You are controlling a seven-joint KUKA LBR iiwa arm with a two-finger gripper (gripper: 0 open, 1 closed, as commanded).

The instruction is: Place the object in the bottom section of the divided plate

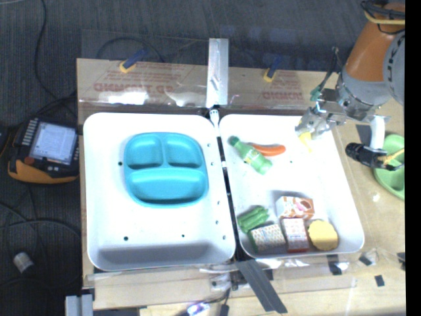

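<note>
The gripper (308,128) hangs over the top right corner of the right bin (348,196), and there's a small yellowish bit at its tip, but honestly I can't tell whether that's something pinched or just part of the tool, so I won't call its state either way. The task never names the object, so it has to be one of the things in that right bin. Closest to the arm are a green bottle (250,155) lying on its side and an orange carrot (268,149) touching it near the bin's top left. Both look like light, hard plastic toys, smooth and likely to roll or squirt out, so I'd grab across the middle of the body, not the tapered ends. Down at the bottom edge sit a green pepper (252,216), a patterned box (268,236), a picture card (295,208), a red block (295,233) and a yellow block (322,235), packed tight together and awkward to get around. The blue plate (164,168) sits in the left bin (105,229), its wide bottom section bare.
</note>
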